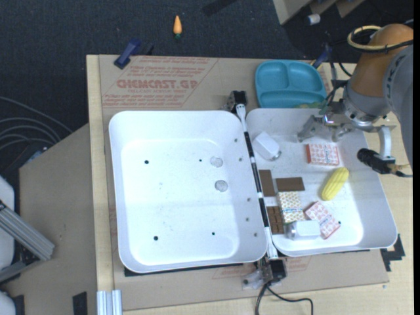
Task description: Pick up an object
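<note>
Grey gripper point(326, 125) hangs with fingers spread, holding nothing, over the right bin point(374, 231).

A brown bench board point(164, 77) rests on dark carpet point(59, 25). Beyond its far edge lies a small orange carrot-shaped toy point(177, 25); grey cables point(26, 130) curl left.

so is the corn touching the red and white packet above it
Apart. The camera view shows a strip of bare white bin floor between the corn and the packet.
</note>
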You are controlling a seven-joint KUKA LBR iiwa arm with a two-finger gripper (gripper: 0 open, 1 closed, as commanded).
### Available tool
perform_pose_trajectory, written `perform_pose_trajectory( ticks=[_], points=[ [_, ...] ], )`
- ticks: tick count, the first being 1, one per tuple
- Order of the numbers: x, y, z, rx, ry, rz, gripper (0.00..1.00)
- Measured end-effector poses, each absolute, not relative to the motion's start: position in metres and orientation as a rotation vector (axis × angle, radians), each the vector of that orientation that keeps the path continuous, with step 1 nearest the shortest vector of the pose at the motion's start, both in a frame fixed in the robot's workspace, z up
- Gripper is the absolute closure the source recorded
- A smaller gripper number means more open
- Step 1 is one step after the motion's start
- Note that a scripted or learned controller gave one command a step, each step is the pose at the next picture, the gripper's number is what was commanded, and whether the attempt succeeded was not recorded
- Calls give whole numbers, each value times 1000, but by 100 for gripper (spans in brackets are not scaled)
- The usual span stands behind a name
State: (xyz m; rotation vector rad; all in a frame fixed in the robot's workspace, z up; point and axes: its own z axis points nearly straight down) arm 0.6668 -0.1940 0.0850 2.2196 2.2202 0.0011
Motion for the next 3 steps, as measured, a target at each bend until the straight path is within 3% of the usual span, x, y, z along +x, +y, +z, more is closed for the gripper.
perform_pose_trajectory(
  ticks=[1, 2, 3],
  points=[
    [611, -168, 85, 2223, 2223, -1, 0],
    [585, -145, 85, 2223, 2223, -1, 0],
    [612, -115, 84, 2223, 2225, -2, 0]
  ],
)
